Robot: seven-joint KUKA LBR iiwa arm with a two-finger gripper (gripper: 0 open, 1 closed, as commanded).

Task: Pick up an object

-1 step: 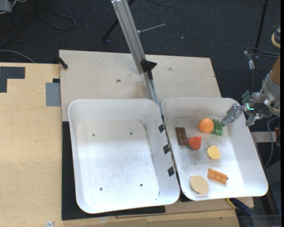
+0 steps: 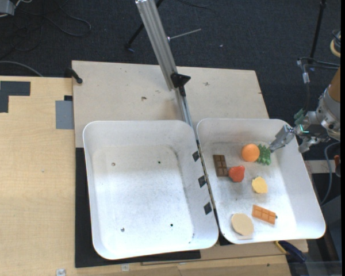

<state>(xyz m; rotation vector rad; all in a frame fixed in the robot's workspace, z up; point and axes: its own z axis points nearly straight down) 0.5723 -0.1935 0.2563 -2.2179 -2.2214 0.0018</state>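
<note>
Reaching in from the right, over the upper right edge of the right bin point(image 2: 310, 194): gripper point(image 2: 278, 144), low and slanted toward the bin floor. Tip just beside a small green object point(image 2: 265, 156), perhaps touching it; too small and blurred to say for certain. Cannot tell whether clenched, released, or grasping anything. Lying in the same bin, near the tip: an orange ball point(image 2: 250, 152), pressed against the green object on its left. Further left, a brown chocolate bar point(image 2: 220, 165) and a red piece point(image 2: 237, 173) side by side, touching or nearly so. Below these, a yellow piece point(image 2: 259, 185), then an orange waffle-like block point(image 2: 264, 214) and a tan round disc point(image 2: 242, 224) near the front wall. Alongside, to the left: left bin point(image 2: 103, 132), white, speckled with dark marks.
</note>
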